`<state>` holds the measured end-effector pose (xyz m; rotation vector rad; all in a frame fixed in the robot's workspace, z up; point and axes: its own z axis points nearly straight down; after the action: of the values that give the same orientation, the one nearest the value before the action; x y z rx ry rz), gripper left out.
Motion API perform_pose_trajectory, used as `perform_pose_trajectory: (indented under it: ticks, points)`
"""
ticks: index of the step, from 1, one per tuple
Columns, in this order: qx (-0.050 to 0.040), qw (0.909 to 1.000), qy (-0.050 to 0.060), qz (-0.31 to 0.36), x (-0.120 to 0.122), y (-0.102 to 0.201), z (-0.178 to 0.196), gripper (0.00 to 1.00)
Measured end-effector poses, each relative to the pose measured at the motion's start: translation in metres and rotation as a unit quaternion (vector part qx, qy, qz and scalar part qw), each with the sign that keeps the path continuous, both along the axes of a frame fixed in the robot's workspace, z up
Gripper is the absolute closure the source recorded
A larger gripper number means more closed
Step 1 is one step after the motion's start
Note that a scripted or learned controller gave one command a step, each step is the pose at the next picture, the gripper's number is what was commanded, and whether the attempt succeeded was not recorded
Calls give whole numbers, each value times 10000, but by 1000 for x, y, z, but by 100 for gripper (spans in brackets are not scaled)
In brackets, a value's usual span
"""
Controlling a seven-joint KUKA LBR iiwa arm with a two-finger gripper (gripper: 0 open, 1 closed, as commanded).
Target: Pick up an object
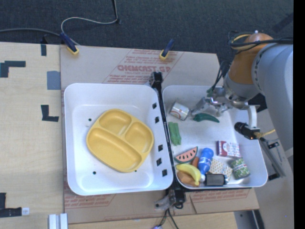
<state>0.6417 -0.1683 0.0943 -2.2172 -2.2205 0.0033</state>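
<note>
The grey arm [267, 70] reaches in from the right. Its orange band sits above the wrist. The gripper [209, 108] hangs low.

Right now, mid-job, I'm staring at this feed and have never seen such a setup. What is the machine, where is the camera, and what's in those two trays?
One camera looks down at a slant on a bench with two shallow white bins. The grey arm with the orange band is a robot reaching in from the right; its tool hangs over the right bin, close above a dark green piece. I cannot tell whether it grips anything. The left bin holds a yellow divided plate. The right bin also holds a small can, a watermelon slice, a banana, a blue bottle and a red-and-white box.
</note>
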Motion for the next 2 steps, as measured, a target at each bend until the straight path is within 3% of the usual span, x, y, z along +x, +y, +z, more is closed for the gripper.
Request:
perform_pose_trajectory:
  ticks: [1,2]
  points:
    - [-9,10000,-13,11,1,0,11,100]
    - [-10,10000,-10,12,1,0,11,0]
